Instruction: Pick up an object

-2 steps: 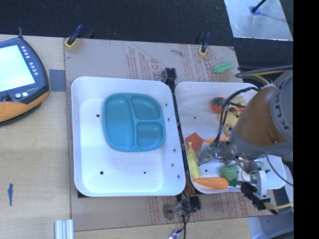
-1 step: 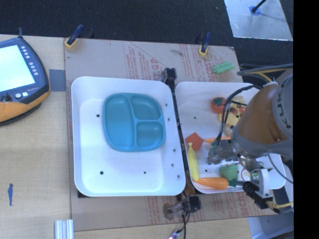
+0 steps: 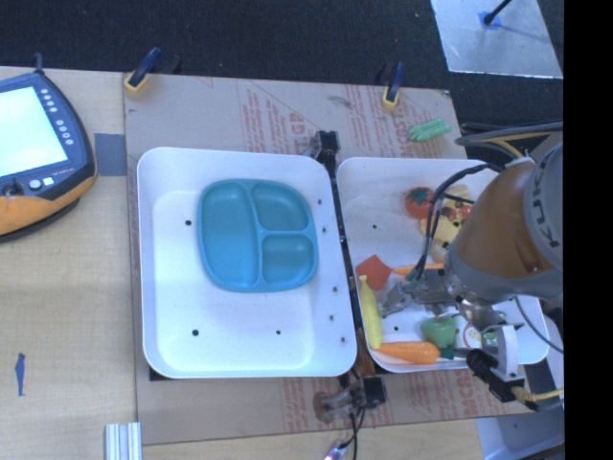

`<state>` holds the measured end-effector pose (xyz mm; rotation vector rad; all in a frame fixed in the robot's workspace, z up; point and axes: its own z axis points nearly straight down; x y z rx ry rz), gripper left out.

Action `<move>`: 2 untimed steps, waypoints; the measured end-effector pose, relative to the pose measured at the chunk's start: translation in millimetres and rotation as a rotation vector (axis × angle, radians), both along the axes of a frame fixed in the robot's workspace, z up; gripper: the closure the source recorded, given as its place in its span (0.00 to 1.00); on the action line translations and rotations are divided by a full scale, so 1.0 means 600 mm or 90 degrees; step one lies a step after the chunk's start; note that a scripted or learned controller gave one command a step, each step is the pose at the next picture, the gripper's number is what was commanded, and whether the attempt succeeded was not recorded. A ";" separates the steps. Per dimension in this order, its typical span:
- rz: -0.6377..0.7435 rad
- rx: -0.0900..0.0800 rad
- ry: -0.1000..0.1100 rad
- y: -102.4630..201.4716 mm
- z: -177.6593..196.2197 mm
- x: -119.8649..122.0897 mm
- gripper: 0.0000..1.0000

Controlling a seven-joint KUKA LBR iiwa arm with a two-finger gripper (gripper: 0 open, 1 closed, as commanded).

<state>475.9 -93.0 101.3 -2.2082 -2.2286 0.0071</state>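
1. Camera view: two white bins are seen side by side; the left bin (image 3: 163, 257) bears one blue plate (image 3: 257, 235) with three compartments.
2. Toys are gathered in the right bin (image 3: 378, 175): one banana (image 3: 369, 314), one carrot (image 3: 407, 353), one red block (image 3: 374, 272), one green piece (image 3: 441, 331) and one red-and-yellow cluster (image 3: 421, 202) at the far side.
3. The arm (image 3: 508, 228) is lowered into the right bin, and its gripper (image 3: 407, 300) is placed among the near toys, just beside the banana and above the carrot.
4. Whether the gripper is clenched or released cannot be told; nothing is seen held.
5. The reaching step is judged to be in hand.
6. Next, closure on one toy and a straight lift would be required; a slip is risked in the crowding.
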 end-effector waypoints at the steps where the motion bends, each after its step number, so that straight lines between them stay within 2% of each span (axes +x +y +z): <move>1: -0.001 0.001 0.000 -0.006 -0.017 -0.001 0.00; 2: -0.001 0.001 0.000 -0.007 0.000 0.000 1.00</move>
